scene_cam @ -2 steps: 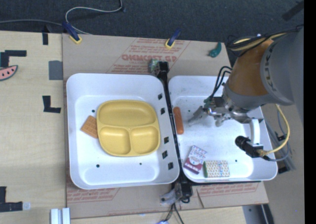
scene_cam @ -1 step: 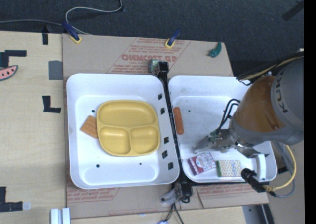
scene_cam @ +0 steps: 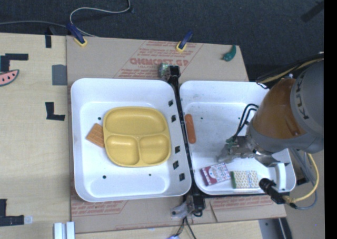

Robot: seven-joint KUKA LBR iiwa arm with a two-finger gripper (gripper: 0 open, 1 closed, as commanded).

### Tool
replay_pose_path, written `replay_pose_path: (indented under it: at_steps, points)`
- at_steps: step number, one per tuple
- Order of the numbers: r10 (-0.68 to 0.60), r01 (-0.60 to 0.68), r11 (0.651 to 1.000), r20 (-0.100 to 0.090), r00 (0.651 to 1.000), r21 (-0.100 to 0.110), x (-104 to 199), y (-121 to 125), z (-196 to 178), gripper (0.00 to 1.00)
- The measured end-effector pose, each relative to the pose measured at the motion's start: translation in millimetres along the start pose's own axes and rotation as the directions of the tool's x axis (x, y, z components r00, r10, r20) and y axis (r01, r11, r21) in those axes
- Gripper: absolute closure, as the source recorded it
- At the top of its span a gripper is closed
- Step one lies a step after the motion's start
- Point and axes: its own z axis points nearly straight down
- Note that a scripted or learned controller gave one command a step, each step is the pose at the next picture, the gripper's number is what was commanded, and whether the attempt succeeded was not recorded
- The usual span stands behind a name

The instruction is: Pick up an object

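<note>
My gripper (scene_cam: 227, 153) is low inside the right bin (scene_cam: 210, 96), just above the front objects. A small red and white packet (scene_cam: 214, 173) lies right below the gripper near the bin's front wall. Beside it to the right sits a pale green and white box (scene_cam: 245, 179). An orange hot-dog-shaped piece (scene_cam: 190, 128) rests along the right bin's left wall. In the left bin (scene_cam: 84, 96) a yellow divided plate (scene_cam: 138, 136) covers most of a tan cracker-like piece (scene_cam: 95, 136).
A black divider with clips (scene_cam: 177, 127) runs between the bins. The arm's grey and orange body (scene_cam: 287, 114) hangs over the right bin's right side. Cables (scene_cam: 303, 193) trail at the front right corner. Cardboard (scene_cam: 152, 59) lies under both bins.
</note>
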Motion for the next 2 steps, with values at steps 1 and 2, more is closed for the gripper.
replay_pose_path:
  at_steps: [1,2]
  points:
    - [0.000,0.000,1.000,-0.002,1.000,0.001,0.7,0.1,-9.2,1.00]
    - [-0.001,0.001,1.000,-0.003,1.000,0.003,1.4,0.3,-18.3,1.00]
